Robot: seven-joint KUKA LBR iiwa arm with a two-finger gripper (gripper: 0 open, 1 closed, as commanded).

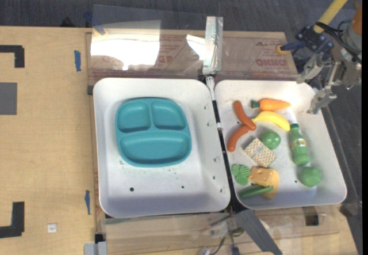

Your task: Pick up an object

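Toys crowd the right bin: green ball by its near-right rim, green bottle beyond, banana and carrot farther; left bin holds a teal plate; gripper hovers over the far-right rim, fingers parted, grasping nothing.

Divided plate in the left bin; toy foods in the right bin.
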